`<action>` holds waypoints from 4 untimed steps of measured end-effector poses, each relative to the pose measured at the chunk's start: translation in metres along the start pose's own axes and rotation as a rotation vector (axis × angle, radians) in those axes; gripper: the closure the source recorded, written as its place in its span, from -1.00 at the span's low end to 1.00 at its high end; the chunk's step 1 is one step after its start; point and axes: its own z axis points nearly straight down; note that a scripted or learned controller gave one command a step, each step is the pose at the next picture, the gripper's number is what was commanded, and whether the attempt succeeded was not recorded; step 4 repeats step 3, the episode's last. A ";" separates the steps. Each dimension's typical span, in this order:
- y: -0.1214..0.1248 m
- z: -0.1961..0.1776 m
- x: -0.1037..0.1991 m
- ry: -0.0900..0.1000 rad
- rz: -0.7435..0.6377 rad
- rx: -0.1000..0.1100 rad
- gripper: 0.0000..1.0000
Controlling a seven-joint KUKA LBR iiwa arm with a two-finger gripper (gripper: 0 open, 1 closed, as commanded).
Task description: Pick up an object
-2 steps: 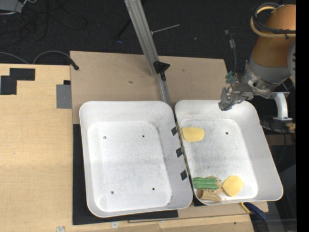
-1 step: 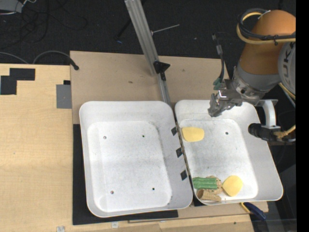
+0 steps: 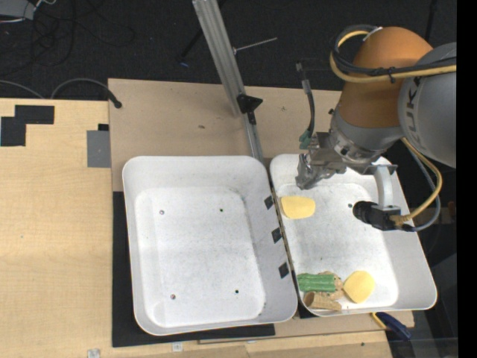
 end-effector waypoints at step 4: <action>-0.033 0.026 0.090 -0.002 0.007 -0.002 -1.00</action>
